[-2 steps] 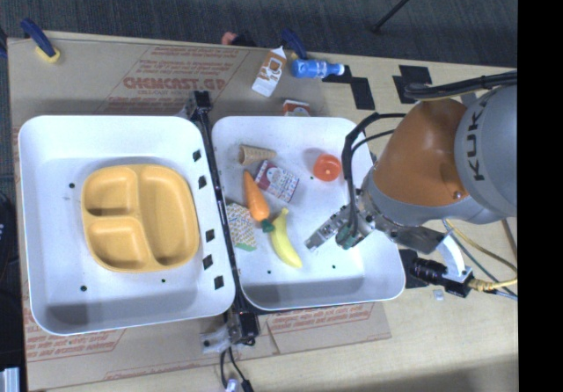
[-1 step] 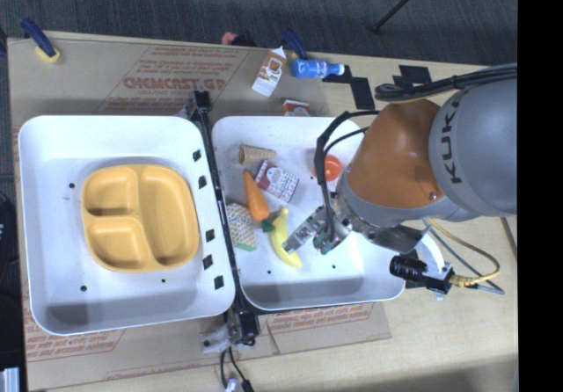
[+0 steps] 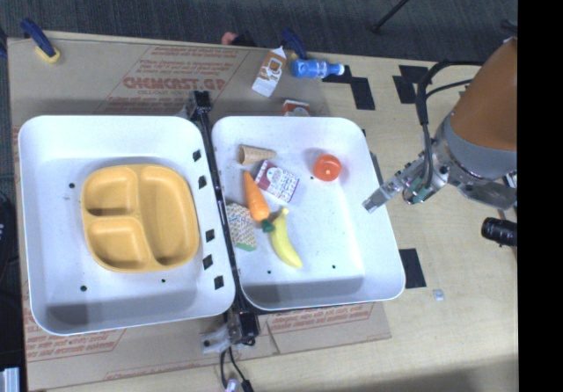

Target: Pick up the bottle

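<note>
I log the pincer (image 3: 380, 198) over the right bin's (image 3: 374, 272) right rim. Blue bottle (image 3: 317, 69) on the counter (image 3: 457, 311), beyond and left of the pincer, well apart.

Two bins side by side on bench, tray (image 3: 139, 215) in left bin (image 3: 44, 294), carrot (image 3: 255, 197), banana (image 3: 285, 241), carton (image 3: 277, 182) in right bin (image 3: 352, 280), bottle (image 3: 315, 69) behind right bin, gripper (image 3: 387, 192) right of it

We see the blue bottle (image 3: 317, 69) on the bench behind the right bin (image 3: 383, 267), with open bench on its right side. Just beside it on the left lie a small carton (image 3: 269, 72) and a blue clamp (image 3: 292, 43), which narrow the access there.
</note>
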You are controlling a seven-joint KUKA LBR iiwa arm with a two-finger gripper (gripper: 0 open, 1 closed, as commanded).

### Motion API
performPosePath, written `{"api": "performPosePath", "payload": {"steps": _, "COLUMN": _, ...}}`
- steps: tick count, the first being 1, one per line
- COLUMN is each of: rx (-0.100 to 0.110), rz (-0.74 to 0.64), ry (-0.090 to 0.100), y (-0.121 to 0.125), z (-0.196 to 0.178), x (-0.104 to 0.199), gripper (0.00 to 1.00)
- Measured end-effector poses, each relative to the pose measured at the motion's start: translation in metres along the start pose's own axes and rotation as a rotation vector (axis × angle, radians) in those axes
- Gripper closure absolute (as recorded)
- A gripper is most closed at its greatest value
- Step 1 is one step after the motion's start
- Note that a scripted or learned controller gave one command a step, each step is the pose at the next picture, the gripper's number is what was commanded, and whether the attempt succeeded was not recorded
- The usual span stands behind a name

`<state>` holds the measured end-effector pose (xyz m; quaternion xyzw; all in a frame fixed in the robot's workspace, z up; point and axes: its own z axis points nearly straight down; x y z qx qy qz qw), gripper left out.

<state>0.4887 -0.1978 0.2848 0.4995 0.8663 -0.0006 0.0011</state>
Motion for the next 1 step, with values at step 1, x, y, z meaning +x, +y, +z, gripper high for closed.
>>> {"api": "performPosePath", "payload": {"steps": 1, "rx": 0.001, "rz": -0.355, "ry": 0.005, "y": -0.0174, "z": 0.1281, "x": -0.0047, "gripper": 1.0}}
